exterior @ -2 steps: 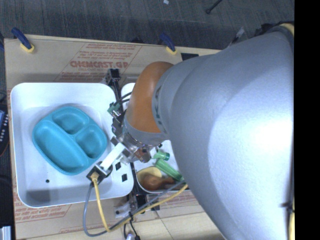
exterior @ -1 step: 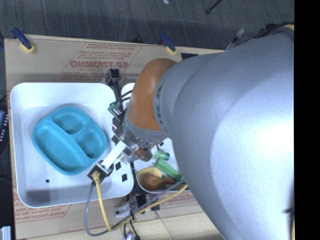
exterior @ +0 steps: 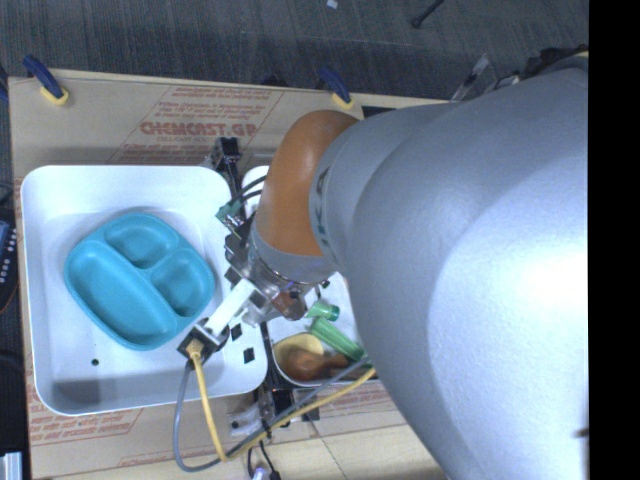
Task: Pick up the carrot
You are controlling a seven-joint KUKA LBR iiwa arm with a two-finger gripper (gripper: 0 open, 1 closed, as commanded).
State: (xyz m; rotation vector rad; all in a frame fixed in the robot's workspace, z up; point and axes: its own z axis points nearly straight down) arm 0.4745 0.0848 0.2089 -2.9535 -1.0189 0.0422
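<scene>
left bin [exterior: 45, 298] open round the blue tray [exterior: 140, 278]; arm [exterior: 450, 268] covers most of right bin [exterior: 338, 298].

Even overhead light, soft focus up close

The left white bin [exterior: 40, 268] is the brightest area, nearly washed out along its rim, with 1 grey shadow patch in its near corner. Right of that bin, the grey arm [exterior: 470, 268] looms large and slightly blurred, shading softly across its curve. Beyond the bin, the dark floor looks dim and grainy.
</scene>
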